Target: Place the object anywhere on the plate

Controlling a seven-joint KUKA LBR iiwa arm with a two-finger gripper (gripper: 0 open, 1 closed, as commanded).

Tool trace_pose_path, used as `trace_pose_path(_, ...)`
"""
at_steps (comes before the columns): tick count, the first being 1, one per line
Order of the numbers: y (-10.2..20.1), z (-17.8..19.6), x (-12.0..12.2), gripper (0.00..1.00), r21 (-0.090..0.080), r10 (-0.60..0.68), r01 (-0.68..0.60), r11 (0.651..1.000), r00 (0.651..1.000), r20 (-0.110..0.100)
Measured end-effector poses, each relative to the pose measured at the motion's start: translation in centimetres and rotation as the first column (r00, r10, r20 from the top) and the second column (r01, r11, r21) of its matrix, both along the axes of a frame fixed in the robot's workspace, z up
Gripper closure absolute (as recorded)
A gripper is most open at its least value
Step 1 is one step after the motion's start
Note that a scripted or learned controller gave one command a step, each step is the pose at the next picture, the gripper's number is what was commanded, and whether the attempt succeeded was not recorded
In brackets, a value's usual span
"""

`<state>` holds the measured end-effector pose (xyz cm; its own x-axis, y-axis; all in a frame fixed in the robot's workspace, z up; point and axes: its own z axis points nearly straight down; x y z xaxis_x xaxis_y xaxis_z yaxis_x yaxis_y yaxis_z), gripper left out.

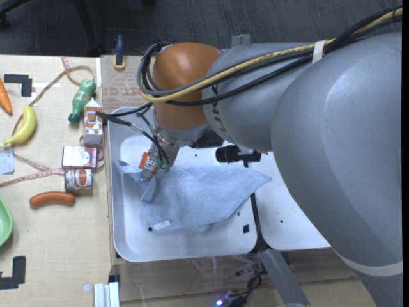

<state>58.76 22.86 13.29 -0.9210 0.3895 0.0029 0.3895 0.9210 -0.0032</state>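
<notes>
A light blue cloth [201, 194] is seen crumpled across the middle of the left white bin [128, 248], at the centre of the frame, with one corner drawn up toward the upper left. That raised corner is met by the gripper [151, 166], which hangs just above the cloth's left edge; whether its tips are spread or closed on the fabric cannot be told, since they are too small and partly hidden. The grey arm [319, 120], with its orange band [182, 75], is spread over the right and upper part of the frame, covering much of the right bin [287, 232]. On the wooden board at the left, a banana [22, 125], a sausage [52, 199], a small can [79, 180], a green bottle [82, 99] and a green plate edge [4, 221] are laid out, well apart from the cloth.
</notes>
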Motion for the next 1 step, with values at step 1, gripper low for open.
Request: trace_pose_path(1, -0.12, -1.67, -7.44, 1.00, 0.001, 0.174, -0.174, 0.985, 0.985, 0.002)
